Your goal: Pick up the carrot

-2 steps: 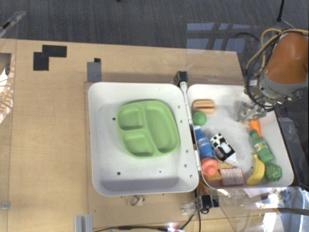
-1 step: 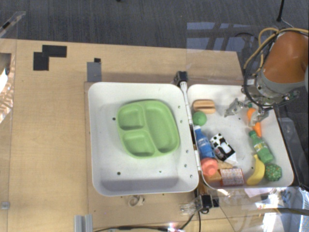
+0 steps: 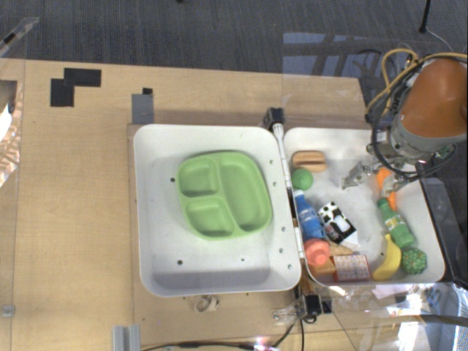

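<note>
- Lying nearest along the right bin's point(image 3: 436, 218) front edge are a pink box point(image 3: 352, 267), a banana point(image 3: 388, 258) and a green ball point(image 3: 413, 259).
- Behind them sit a blue bottle point(image 3: 308, 221) and a cow toy point(image 3: 335, 220).
- Left bin point(image 3: 150, 196) holds a green tray point(image 3: 223, 194).
- Farther back, the carrot point(image 3: 387, 178) lies at the gripper point(image 3: 391, 172), which hangs over it; whether the jaws are parted or clamped cannot be told.
- Farthest back rests a hotdog point(image 3: 308, 159).

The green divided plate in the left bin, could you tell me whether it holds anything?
Empty: all three compartments of the green divided plate show bare green, and it lies flat in the left bin.
</note>
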You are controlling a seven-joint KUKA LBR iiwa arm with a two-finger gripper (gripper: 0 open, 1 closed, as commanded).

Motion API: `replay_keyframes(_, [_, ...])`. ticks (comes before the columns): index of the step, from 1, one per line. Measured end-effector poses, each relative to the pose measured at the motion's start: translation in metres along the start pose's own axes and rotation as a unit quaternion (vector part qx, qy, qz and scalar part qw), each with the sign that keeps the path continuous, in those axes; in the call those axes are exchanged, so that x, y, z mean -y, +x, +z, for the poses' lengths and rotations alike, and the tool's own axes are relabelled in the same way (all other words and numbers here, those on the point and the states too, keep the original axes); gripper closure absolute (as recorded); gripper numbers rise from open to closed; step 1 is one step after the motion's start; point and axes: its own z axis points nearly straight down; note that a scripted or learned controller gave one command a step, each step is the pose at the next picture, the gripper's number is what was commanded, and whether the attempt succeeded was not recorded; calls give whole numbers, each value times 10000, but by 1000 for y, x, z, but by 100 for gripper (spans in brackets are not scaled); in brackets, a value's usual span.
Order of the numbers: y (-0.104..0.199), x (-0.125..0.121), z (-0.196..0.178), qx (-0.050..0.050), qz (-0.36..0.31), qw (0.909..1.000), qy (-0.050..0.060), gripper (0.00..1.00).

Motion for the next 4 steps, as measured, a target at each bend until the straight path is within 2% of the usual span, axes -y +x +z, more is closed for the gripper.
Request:
replay_keyframes(1, [1,4,-15,-14,23,10000,61,100])
replay_keyframes(2, [0,4,-14,0,25,10000,57,0])
replay_keyframes(3, [-2,-8,-4,22,-899,9959,26,0])
replay_keyframes(4, [2,-30,-2,21,-1249,9922,24,0])
